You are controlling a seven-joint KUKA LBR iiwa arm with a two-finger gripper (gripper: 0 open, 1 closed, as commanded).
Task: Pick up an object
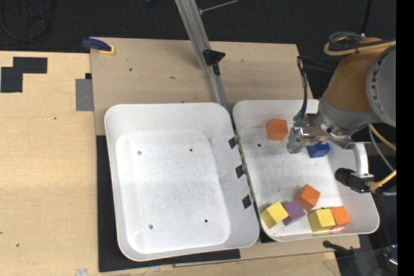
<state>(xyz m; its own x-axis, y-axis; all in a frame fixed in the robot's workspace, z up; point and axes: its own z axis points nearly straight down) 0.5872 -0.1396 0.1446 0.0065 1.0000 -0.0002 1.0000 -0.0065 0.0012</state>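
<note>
Nearest you, at the bottom of the view, sits the left bin (168, 184), its white floor showing a few dark specks. Under it spreads the wooden bench (155, 68), the biggest thing before you, and the grey arm (352, 90) with its orange band reaches in from the right above the far side of the right bin (278, 171). That bin touches the left one along a shared edge, where three small black clips (239, 171) sit in a row. A long metal rail (191, 16) slants up from the back of the bench, just behind where the two bins meet. The gripper (299, 139) hangs low over the upper middle of the right bin, and you cannot tell from this angle whether it is wide, narrow or holding anything. A blue block (317, 150) lies just beside it on the right, and an orange block (277, 129) lies just beside it on the left. Toward the front of the same bin you have a cluster: a second orange block (309, 194), a purple block (294, 211) touching a yellow block (275, 212), and by the front right rim a second yellow block (321, 220) against a third orange block (339, 215). A small blue and yellow clamp (97, 45) rests at the bench's far left corner.
</note>
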